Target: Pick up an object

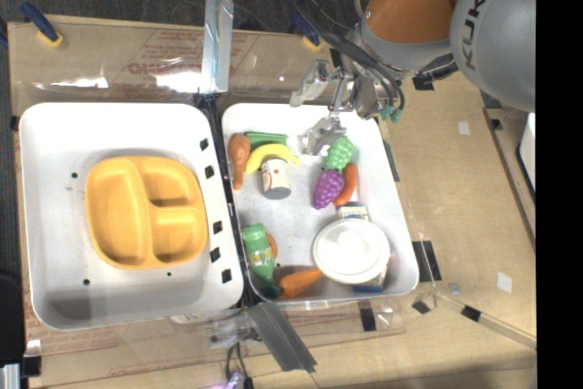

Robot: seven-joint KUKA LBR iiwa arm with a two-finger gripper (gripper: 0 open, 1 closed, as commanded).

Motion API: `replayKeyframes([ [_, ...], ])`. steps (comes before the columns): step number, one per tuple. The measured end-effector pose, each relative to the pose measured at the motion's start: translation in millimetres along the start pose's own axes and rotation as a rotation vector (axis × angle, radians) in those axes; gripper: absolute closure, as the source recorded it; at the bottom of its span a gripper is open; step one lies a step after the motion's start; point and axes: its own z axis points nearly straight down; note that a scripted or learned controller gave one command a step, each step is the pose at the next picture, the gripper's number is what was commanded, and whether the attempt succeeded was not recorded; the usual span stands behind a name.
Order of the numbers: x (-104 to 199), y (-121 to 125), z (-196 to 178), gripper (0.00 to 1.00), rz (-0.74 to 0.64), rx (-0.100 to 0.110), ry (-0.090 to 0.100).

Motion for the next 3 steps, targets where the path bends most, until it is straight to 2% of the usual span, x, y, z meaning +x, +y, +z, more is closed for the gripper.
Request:
replayKeyframes([
  [1, -9.0, -46.7, 89.9, 0.0, -0.177, -0.003, 0.005],
  [2, -33.8, -7.5, 156.5, 0.0, -0.341, 0.007, -0.021],
  [3, -17.3, 12.6, 162.5, 0.0, 0.049, -0.003, -0.036],
])
